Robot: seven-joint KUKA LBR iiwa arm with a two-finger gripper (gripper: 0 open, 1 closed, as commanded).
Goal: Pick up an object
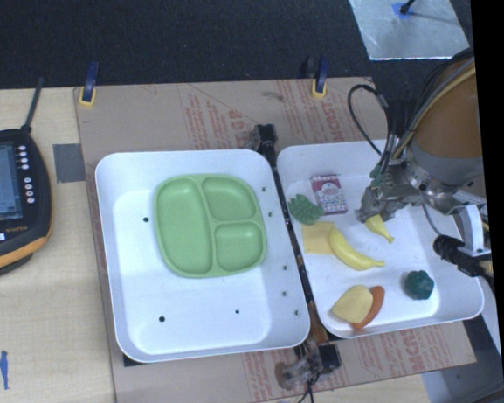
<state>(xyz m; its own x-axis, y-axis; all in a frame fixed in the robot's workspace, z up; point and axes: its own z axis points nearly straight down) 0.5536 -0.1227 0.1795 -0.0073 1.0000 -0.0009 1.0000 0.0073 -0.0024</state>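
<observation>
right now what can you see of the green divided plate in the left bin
The green divided plate is a pale green, rounded-square tray that looks like matte plastic. It has three compartments: one long one on its left side and two smaller ones stacked on its right, with nothing in them. It lies flat, right way up, in the upper middle of the left bin, resting on the bin's floor and touching nothing else.

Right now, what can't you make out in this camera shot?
- Gripper: its fingertips merge with a small yellow piece beneath; contact or grasp unclear.
- Small box: label print too small to read.
- Dark green lump: too small and blurred to identify.
- Handheld screen: cut off by the left edge, display unreadable.
- Right bin: far right rim hidden under the arm.
</observation>
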